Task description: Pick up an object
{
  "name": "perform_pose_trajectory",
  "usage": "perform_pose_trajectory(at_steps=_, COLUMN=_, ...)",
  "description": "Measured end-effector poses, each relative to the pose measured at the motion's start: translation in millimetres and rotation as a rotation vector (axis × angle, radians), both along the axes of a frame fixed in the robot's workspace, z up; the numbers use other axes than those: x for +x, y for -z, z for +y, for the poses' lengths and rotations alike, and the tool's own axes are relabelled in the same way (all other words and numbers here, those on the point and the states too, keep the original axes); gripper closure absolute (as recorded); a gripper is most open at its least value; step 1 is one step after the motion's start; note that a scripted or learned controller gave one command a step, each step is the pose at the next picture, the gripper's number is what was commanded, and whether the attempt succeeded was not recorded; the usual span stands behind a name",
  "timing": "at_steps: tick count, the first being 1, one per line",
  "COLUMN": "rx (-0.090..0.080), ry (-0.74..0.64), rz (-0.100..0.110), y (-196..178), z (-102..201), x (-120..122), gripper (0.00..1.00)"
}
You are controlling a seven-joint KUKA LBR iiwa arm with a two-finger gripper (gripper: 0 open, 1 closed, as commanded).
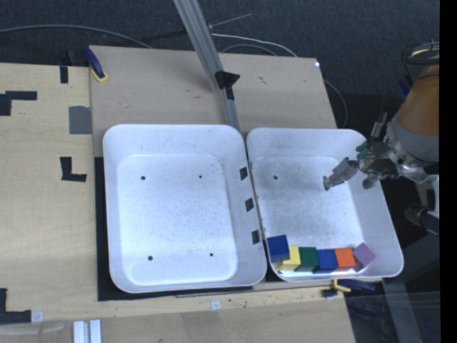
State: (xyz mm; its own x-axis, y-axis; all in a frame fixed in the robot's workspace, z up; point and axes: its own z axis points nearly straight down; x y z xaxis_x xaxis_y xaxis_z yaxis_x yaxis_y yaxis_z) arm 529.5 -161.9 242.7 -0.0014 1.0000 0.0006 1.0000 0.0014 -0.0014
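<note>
Gripper (pixel 351 174) sits over the right bin (pixel 300 143), toward its right side, with the arm (pixel 421 120) entering past the bin's right rim. You can see two fingers (pixel 337 177) spread apart, one reaching left and one nearer the wrist; nothing lies between them. It holds nothing.

The things to pick are all packed along the near wall of the right bin: a blue block (pixel 278 247) at the left end, then a yellow block (pixel 290 259), a green block (pixel 308 256), a second blue block (pixel 328 259), an orange block (pixel 345 257) and a purple block (pixel 363 254) at the right end. They touch one another in a row. The gripper is well apart from them, further up the bin. The left bin (pixel 175 138) holds none of them.

Risks you should note:
- The row is tight, so a finger may land on a neighbouring block instead of slipping beside the target.
- The blocks lie against the sloped wall, so a finger could strike the rim or wall first.
- The purple block sits tilted in the corner and would likely slip on closing.
- The blue block at the left end looks most exposed.
</note>
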Motion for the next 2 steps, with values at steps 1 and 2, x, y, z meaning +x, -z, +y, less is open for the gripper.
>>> perform_pose_trajectory(at_steps=1, rx=-0.002, ry=-0.001, rz=-0.008, y=-106, z=20, x=-41, gripper=0.0)
perform_pose_trajectory(at_steps=2, rx=-0.001, ry=-0.002, rz=-0.003, y=-125, z=36, x=-47, gripper=0.0)
